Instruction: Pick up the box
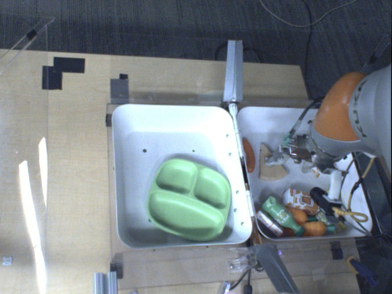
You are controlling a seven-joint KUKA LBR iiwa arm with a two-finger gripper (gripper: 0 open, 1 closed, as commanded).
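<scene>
Fingers [293, 154] hover, seemingly, beside the tan box [273, 164], their state unclear.

A green tray [190, 198] lies in the left bin [131, 164], apparently upside down.

The light wooden desk [67, 182] is carrying two shallow white plastic bins, which are sitting side by side and touching along a grey metal divider [233, 72]. The left bin [128, 164] is lying near the middle of the desk, and the right bin [269, 118] is lying at its right side. Two black tape marks [60, 71] are sticking on the desk near its far left part.
</scene>
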